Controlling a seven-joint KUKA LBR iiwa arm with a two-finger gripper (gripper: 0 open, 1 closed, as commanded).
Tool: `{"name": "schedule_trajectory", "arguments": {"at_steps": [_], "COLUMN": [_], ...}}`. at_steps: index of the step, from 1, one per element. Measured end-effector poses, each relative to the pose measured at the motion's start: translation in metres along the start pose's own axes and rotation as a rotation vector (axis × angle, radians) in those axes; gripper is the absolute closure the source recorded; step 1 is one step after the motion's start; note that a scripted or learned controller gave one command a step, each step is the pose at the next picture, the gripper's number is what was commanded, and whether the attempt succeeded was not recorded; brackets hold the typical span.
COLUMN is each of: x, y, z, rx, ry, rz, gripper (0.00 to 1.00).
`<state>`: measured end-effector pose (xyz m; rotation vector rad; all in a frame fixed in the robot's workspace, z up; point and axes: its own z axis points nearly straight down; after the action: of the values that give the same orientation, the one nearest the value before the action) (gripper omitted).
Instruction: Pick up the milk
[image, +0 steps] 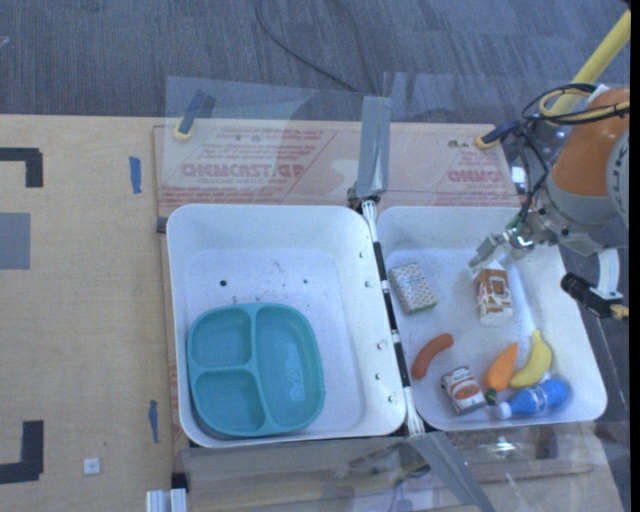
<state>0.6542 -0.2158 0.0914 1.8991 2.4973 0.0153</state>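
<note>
The milk (493, 296) is a small white carton with brown print. It lies flat in the upper right part of the right bin (440, 225). My gripper (500, 248) hangs just above the carton's far end, at the end of the grey arm with the orange band (585, 170). Its fingers (483, 256) look spread, with nothing between them. The carton rests on the bin floor, apart from the fingers.
The right bin also holds a patterned box (413, 287), a sausage (432, 354), a red and white carton (462, 389), a carrot (502, 367), a banana (534, 358) and a blue bottle (536, 398). A teal divided plate (255, 368) lies in the left bin (270, 230).
</note>
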Motion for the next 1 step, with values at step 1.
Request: {"name": "schedule_trajectory", "arguments": {"at_steps": [1], "x": [-0.0012], "y": [0.0018], "z": [-0.012], "rx": [-0.006], "ry": [-0.009], "rz": [-0.003], "gripper": [1.0]}}
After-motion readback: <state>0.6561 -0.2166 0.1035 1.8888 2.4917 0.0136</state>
